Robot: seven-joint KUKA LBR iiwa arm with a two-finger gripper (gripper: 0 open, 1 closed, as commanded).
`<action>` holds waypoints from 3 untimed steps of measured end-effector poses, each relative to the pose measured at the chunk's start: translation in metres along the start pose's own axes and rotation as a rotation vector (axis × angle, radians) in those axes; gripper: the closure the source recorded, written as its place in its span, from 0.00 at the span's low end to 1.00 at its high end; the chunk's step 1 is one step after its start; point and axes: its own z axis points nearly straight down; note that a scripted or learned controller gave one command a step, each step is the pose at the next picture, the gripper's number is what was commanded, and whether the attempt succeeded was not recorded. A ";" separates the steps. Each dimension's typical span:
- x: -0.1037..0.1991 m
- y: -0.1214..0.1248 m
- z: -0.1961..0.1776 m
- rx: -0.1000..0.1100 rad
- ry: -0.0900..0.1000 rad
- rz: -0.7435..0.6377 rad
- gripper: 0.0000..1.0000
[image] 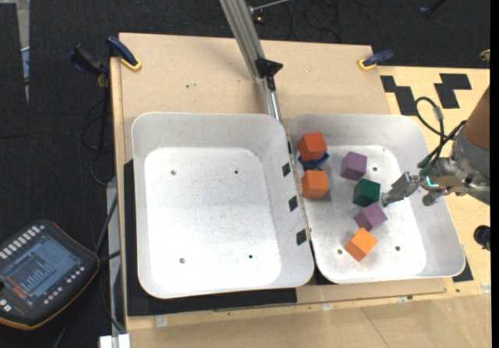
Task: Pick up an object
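The right bin [437,261] holds several small blocks. An orange block [313,143] sits on a blue one [320,158] at the bin's far left, with another orange block [315,183] just in front. A purple block [354,165], a dark green block [366,193], a second purple block [371,216] and an orange block [361,244] lie toward the middle. My gripper [394,193] reaches in from the right, low over the bin, its tip just right of the green block and above the lower purple one. No block shows in its grasp.
The left bin [156,182] stands beside the right one, sharing a raised middle rim [296,198]. A metal pole [242,19] slants over the bench's far side. A teach pendant [39,268] lies off the bench at lower left.
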 end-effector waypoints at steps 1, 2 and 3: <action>0.000 0.001 -0.002 -0.004 -0.001 0.001 0.00; -0.005 -0.005 0.045 0.001 0.000 0.002 0.00; -0.004 -0.006 0.108 -0.002 0.000 0.003 0.00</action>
